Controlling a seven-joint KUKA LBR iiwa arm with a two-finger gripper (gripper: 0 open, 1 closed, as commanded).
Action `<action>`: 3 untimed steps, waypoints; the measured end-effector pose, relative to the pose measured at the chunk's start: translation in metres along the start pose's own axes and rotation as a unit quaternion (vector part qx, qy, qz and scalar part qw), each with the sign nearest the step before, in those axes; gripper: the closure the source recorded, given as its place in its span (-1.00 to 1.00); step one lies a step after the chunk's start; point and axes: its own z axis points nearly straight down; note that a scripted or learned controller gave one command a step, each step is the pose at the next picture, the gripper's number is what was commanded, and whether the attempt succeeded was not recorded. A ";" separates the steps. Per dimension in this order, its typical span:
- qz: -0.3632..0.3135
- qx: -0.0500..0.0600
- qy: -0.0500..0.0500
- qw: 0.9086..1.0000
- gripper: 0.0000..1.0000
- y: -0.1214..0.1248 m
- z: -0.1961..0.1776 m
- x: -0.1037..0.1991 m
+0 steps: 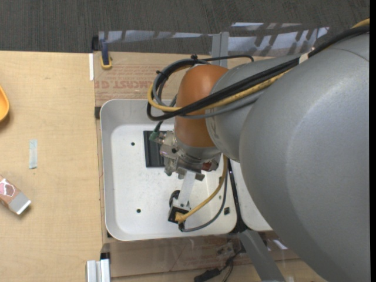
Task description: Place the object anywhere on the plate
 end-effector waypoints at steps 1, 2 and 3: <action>-0.162 0.000 0.000 0.987 1.00 -0.046 0.005 0.031; -0.162 -0.001 0.000 0.987 -1.00 -0.046 0.004 0.031; -0.003 -0.002 0.000 1.000 -1.00 -0.040 -0.151 0.011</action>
